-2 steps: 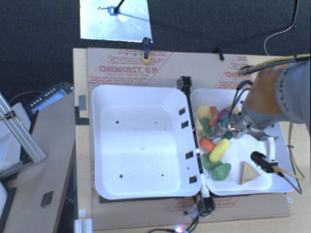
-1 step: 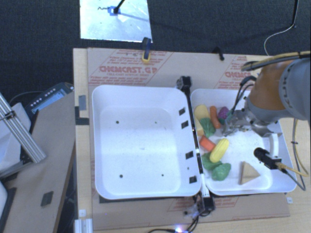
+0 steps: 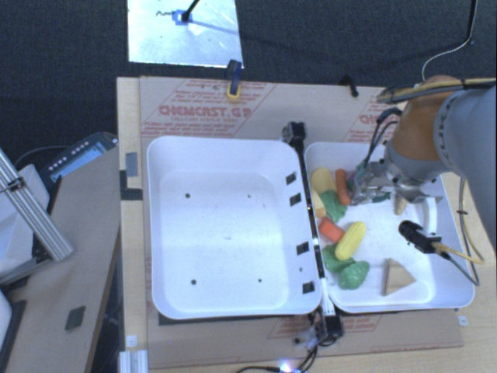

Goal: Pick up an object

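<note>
Nearest the lower edge, a tan wedge (image 3: 397, 277) and a green piece (image 3: 353, 274) are seen in the right bin (image 3: 450, 290). Above them lie a yellow corn cob (image 3: 350, 239), an orange carrot (image 3: 331, 229), a green vegetable (image 3: 334, 204), a yellow piece (image 3: 322, 180) and an orange stick (image 3: 342, 182). The gripper (image 3: 365, 186) is lowered just right of the orange stick; whether it is open or closed cannot be told. The left bin (image 3: 167, 158) occupies the frame's centre.

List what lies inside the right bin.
The right bin holds a corn cob, two orange carrots, green pieces, a tan wedge. The arm covers the far corner.
</note>
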Motion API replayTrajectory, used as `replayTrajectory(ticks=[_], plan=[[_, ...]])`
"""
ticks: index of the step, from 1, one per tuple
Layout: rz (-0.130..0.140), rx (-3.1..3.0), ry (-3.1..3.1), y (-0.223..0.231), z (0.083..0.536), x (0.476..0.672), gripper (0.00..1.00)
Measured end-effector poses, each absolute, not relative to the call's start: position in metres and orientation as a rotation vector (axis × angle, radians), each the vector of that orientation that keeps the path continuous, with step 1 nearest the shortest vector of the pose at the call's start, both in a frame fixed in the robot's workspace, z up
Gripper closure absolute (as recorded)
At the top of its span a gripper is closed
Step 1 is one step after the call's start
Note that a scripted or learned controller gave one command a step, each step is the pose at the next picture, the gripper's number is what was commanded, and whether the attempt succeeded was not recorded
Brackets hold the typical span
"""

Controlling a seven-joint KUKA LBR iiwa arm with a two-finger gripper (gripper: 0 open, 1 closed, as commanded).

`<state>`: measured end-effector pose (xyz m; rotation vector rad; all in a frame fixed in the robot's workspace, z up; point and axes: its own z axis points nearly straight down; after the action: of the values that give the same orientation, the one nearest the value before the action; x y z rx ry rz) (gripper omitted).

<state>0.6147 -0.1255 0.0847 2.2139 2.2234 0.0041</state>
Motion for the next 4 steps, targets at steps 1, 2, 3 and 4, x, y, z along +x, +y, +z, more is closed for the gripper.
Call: replayTrajectory(ticks=[1,2,3,4], plan=[[0.022,2.198,2.224,-0.07,0.225,0.674,1.0],[0.013,2.207,2.221,-0.07,0.331,0.67,1.0],[0.01,2.216,2.213,-0.108,0.428,0.623,1.0],[0.002,2.21,2.23,-0.05,0.372,0.665,1.0]])
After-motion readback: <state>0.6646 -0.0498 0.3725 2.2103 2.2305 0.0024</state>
